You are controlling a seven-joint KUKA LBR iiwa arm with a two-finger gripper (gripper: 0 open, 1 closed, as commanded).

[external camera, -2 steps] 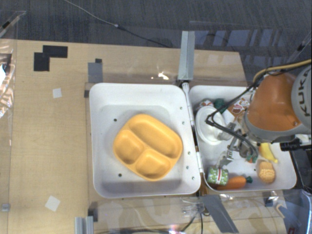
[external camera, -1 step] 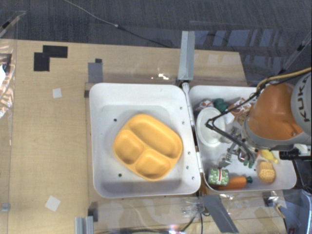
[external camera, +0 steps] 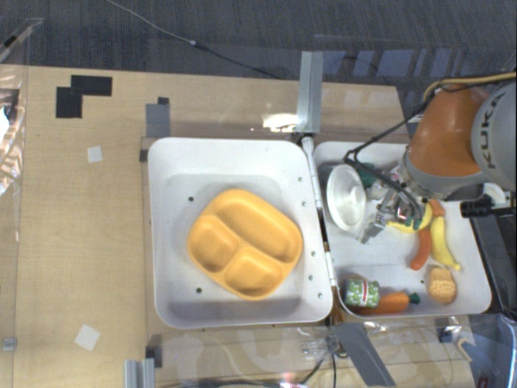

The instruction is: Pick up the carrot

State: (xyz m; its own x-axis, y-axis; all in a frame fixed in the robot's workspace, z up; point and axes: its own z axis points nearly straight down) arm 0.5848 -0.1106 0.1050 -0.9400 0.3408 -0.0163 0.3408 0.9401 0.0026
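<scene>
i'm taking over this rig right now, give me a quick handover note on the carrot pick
Gripper: over the middle of the right bin, above its floor; nothing shows between its fingers, and whether they are open or shut cannot be told.
Carrot: lies flat at the near edge of the right bin, its green top pointing right, touching a small green and white can on its left.
Also in the right bin: banana, red sausage, a round biscuit-like item, a white cup on its side.
Left bin: yellow divided plate.
Done: nothing yet; the carrot is not lifted.
Left: move toward the near edge, grasp the carrot, lift.
</scene>
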